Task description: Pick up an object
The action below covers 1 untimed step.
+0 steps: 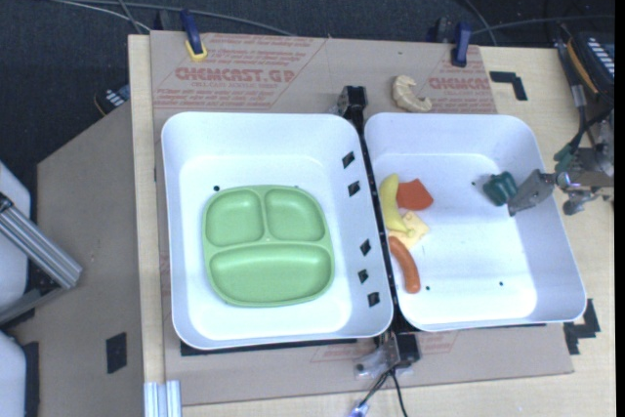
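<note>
We see the toy food lying in a small bunch in the right bin (pixel 547 239), pushed up near its left wall: a yellow banana (pixel 390 195), a red piece (pixel 414 194) touching it, a pale yellow piece (pixel 412 229) just below, and an orange hot dog (pixel 404 265) at the bottom of the bunch. We think any of these could be the thing to pick up. They lie flat and close together, so one may be hard to take without bumping the next. The claw (pixel 501 187) hangs over the right side of the same bin, well apart from the food, with a teal tip pointing left toward it. We cannot tell if the claw is open or closed, and we see nothing in it. We guess it needs to go left and down. In the left bin (pixel 181 210) rests a green plate with three parts (pixel 268 244), maybe a place for food. A tan thing (pixel 411 93) lies on the counter (pixel 146 308) behind the bins.
</note>
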### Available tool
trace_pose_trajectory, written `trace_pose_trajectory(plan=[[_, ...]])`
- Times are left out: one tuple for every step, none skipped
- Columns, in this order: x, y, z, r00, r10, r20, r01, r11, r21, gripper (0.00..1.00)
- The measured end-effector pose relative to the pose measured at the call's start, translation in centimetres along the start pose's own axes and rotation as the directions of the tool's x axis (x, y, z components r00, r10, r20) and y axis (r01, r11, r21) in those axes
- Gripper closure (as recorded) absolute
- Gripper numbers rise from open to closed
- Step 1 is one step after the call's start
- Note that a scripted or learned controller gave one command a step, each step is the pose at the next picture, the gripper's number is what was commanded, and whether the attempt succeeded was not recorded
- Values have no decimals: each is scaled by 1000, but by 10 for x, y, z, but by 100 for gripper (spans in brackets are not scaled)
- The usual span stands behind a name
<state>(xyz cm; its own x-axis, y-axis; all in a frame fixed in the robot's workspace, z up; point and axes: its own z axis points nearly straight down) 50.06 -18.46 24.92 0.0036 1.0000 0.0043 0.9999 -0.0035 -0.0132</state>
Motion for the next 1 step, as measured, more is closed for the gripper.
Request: trace_pose_trajectory(plan=[[0,2,-6,1000,-4,3,4,1000,-12,0]])
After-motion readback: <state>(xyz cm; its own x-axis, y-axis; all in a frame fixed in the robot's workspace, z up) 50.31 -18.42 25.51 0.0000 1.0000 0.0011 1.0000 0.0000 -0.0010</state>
